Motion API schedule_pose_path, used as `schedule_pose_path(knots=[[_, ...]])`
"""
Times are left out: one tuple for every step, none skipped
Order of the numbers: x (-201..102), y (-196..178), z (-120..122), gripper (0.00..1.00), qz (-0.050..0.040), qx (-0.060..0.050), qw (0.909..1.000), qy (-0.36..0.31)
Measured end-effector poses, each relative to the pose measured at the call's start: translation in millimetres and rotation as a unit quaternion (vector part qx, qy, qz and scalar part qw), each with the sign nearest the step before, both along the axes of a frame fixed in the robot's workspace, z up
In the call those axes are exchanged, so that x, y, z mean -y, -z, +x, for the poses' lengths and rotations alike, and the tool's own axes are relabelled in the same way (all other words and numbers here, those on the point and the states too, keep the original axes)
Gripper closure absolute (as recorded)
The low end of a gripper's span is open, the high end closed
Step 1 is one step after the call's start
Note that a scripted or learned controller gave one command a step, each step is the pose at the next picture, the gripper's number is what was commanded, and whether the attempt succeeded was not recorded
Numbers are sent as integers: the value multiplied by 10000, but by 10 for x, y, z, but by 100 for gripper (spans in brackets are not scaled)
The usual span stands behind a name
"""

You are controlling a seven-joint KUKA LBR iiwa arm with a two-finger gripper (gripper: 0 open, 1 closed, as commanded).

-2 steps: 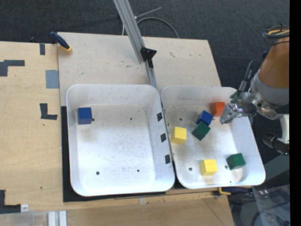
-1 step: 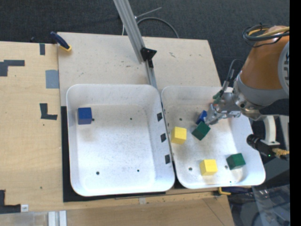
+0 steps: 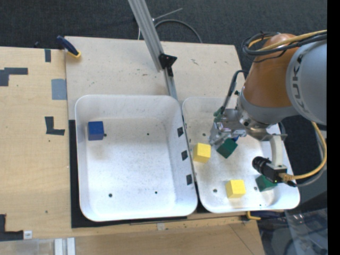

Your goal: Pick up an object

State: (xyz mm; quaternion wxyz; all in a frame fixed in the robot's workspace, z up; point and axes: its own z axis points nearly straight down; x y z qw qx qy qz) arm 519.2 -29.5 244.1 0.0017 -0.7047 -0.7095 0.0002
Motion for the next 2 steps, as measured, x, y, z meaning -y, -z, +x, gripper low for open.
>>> schedule_pose_path(knots=[[-485,-44,-53,100,-2,6,10000,-1],[-967,125,-147,100,-5,-7,10000,5]])
